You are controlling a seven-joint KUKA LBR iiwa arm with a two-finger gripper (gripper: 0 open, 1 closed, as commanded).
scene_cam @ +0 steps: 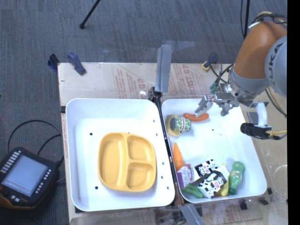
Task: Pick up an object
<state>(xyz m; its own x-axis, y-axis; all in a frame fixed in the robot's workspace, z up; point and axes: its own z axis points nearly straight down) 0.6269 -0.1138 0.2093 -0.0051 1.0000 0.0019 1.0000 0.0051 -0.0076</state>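
the arm (262, 50) reaches in over the far right corner of the right bin (248, 161), wrist bent downward. the gripper (215, 106) hangs above the bin floor with fingers spread wide, nothing between them. a sausage (197, 117) lies just left of the gripper. a cup (179, 124) rests left of the sausage. a carrot (178, 156) lies nearer, along the bin's left wall.
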